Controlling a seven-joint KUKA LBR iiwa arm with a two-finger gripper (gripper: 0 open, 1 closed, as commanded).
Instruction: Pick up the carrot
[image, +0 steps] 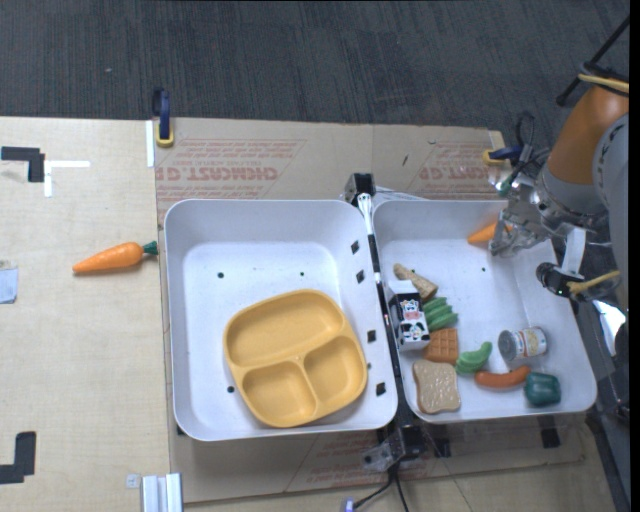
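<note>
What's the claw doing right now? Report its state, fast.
Claw: over the right bin's far corner, at an orange piece; open or shut cannot be told.

Desk (80, 350) before me: pale wood surface. Directly on it, a brown cardboard sheet (300, 160) with printed lettering, carrying two shallow white bins side by side, left bin (190, 330) and right bin (575, 350). One carrot (112, 258) lies on bare wood, left of the left bin and apart from it. Black brackets (25, 160) and (18, 458) sit at the desk's left edge. A blue-and-yellow clamp (161, 118) grips the far edge.
</note>
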